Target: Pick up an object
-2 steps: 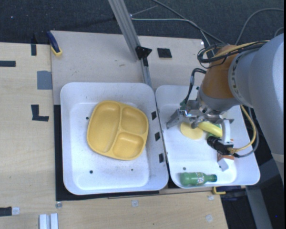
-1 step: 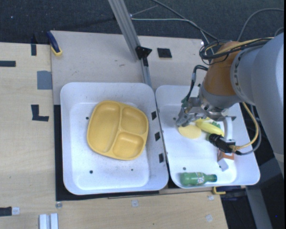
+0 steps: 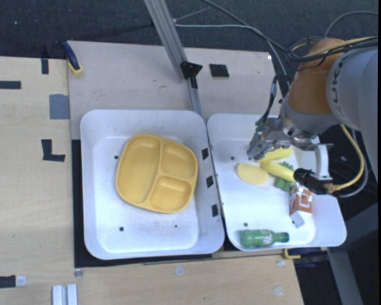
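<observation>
objects for picking lie in the right bin (image 3: 228,189), and we take this bin as our landmark. we count five things inside it: one pale yellow flat piece (image 3: 252,174) near its middle, one yellow banana-like piece (image 3: 277,161) just beside that toward the arm, one small green piece (image 3: 283,184) under the banana-like one, one brown and white packet (image 3: 300,203) near the bin's right wall, and one green bottle (image 3: 262,237) lying on its side by the bin's near edge. the gripper (image 3: 261,146) is low over the upper part of this bin, just beside the banana-like piece; we cannot tell how its jaws stand, and we see nothing between them. to the left of the right bin is the one other bin (image 3: 95,170), and it holds one yellow divided tray (image 3: 157,172) with three compartments.
</observation>
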`<state>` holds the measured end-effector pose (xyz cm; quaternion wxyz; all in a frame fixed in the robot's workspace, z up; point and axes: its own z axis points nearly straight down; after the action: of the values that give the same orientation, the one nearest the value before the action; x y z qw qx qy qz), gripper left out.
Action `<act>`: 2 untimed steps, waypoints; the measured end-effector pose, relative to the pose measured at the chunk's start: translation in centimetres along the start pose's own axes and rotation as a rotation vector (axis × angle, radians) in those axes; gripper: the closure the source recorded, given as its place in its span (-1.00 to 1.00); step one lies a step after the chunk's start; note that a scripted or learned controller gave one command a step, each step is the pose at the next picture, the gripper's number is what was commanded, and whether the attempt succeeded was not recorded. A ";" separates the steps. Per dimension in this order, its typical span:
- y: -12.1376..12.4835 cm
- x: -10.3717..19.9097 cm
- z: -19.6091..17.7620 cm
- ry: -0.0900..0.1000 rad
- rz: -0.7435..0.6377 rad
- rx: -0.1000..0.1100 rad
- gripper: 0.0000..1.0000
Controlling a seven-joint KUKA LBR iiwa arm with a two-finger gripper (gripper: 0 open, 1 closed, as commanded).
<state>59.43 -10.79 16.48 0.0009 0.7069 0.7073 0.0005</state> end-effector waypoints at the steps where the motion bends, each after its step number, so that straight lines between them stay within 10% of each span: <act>1: -0.3 0.4 -4.3 0.001 -0.001 0.001 1.00; 2: 0.7 0.2 -9.8 0.000 -0.001 -0.002 1.00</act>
<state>60.15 -10.57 26.28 0.0015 0.7065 0.7077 0.0011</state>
